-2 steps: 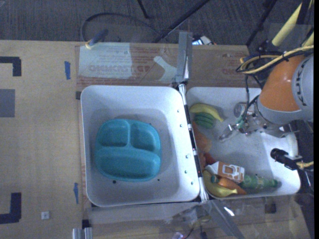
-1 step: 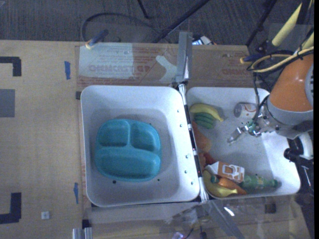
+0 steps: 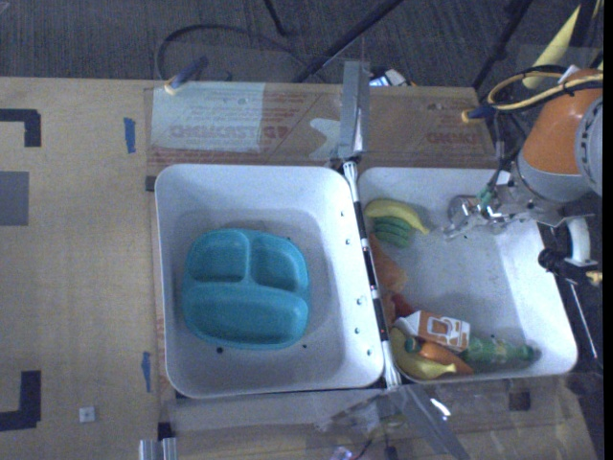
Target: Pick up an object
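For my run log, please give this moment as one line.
gripper: above right bin, far end | holds: nothing seen | nearest: banana | left bin: blue tray

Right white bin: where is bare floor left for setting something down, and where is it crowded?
The right white bin has bare floor in its middle and right part, between the gripper above and the small orange-and-white carton below. The left wall, by the yellow banana, and the lower-left corner are crowded.
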You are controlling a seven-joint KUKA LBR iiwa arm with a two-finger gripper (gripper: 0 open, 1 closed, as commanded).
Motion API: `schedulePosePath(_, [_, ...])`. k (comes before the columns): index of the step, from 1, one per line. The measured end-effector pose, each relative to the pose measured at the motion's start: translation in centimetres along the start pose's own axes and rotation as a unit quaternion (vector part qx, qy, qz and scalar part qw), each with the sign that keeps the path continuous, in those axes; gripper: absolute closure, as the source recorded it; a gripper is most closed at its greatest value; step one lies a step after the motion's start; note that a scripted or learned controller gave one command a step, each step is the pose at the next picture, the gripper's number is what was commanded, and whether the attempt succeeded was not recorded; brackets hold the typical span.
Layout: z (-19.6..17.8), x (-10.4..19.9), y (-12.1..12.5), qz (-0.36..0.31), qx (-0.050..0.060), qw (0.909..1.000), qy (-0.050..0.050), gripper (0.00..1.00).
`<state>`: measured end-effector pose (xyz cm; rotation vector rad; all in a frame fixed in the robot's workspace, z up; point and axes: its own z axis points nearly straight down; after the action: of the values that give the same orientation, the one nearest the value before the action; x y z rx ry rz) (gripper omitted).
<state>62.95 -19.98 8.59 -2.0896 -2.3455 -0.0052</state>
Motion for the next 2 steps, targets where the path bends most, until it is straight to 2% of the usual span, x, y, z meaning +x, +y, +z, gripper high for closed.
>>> schedulePosePath(1, [-0.17,0.43,0.70,0.122,-0.003,0.9925,0.001,0.00])
schedulePosePath(2, [-1.03,0.56,0.42,0.122,0.005,0.9926,0.004,1.00])
